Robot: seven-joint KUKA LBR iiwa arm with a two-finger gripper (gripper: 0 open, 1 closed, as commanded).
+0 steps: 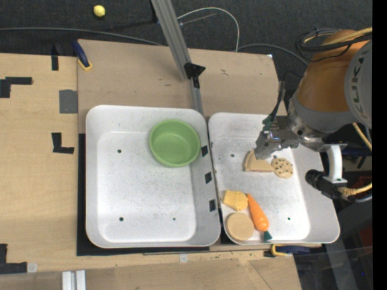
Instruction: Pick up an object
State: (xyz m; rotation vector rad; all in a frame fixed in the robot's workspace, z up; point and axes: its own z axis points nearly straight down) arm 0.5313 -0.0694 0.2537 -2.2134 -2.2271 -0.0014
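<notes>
Main risk: a missed or partial grab. The gripper (264, 151) is seen low over the right bin (314, 222), right above the tan wedge-shaped piece (259, 164), and the round cookie (282, 167) is touching or nearly touching that wedge on its right-edge side. If the jaws are closed there, both could be nudged, or the wedge could be pushed flat against the bin floor instead of being lifted. The wedge looks thin and low, so little side surface is offered for a pinch; slip is judged likely.

Gripper state: cannot be told. The tip is dark and partly hidden by the wrist, and nothing is visibly held.

Target position: the wedge is located in the upper middle of the right bin, directly under and just toward the near edge from the gripper tip, apparently touching or almost touching it.

Other candidates are clustered at the right bin's near-left corner: a yellow block (235, 200), an orange carrot (258, 215) and a tan disc (240, 226), packed together, well apart from the gripper. A green bowl (175, 142) is placed in the left bin (109, 180), near its far-right corner.
</notes>
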